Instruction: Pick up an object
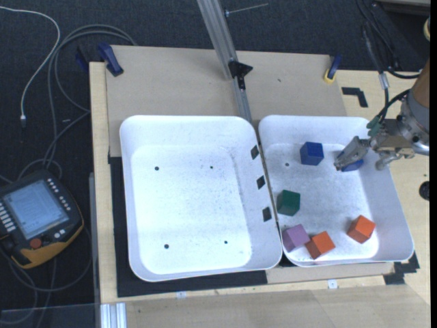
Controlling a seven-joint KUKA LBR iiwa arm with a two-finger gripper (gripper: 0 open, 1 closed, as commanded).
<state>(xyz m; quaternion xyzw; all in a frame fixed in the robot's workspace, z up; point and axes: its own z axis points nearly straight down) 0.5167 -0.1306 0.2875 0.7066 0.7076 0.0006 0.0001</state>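
The right bin [321,120] holds several cubes: a blue cube [312,153] at the back, a green cube [289,201] near the left wall, and along the front a purple cube [296,236], an orange cube [320,244] and a second orange cube [361,229]. My gripper [362,160] hangs over the bin's right back part, just right of the blue cube, and looks open, with its fingers spread apart. A small blue piece [352,167] peeks out under the left finger [347,155]. No object sits between the fingers.
The left bin [184,183] lies beside the right one, with a metal pole [220,33] rising behind the gap between them. Cables hang at the right by the arm. A teach pendant [34,214] lies on the floor at the left.
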